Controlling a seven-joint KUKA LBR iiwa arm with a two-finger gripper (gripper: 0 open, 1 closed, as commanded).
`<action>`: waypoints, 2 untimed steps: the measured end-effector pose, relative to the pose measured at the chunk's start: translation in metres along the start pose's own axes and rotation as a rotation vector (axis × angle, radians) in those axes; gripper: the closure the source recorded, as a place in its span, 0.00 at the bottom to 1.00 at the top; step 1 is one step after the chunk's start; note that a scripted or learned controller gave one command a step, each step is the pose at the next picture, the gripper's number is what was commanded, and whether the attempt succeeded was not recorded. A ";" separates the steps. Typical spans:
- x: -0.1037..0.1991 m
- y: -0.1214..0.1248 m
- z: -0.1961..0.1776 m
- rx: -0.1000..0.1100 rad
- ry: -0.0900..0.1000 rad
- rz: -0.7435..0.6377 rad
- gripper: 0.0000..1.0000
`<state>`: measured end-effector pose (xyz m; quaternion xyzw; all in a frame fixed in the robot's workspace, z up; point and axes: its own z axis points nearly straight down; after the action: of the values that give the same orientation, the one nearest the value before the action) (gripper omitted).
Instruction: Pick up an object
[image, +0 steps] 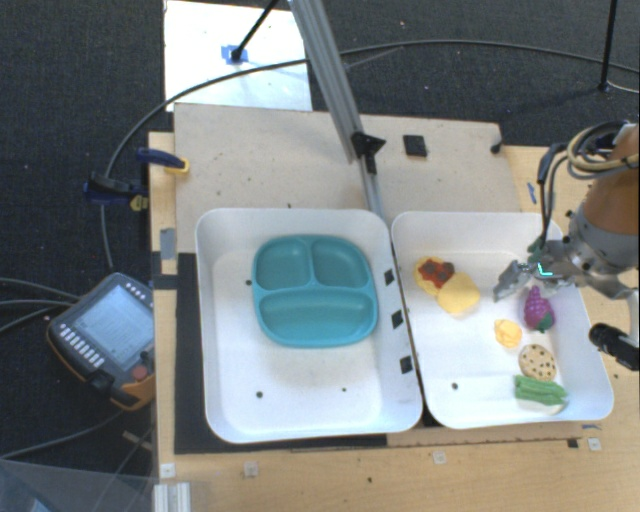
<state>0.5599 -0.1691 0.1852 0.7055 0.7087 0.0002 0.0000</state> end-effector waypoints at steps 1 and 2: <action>0.000 0.001 -0.001 -0.002 0.000 0.000 0.00; 0.009 -0.002 0.047 0.001 0.000 0.001 0.00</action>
<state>0.5583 -0.1598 0.1382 0.7060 0.7082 -0.0001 -0.0004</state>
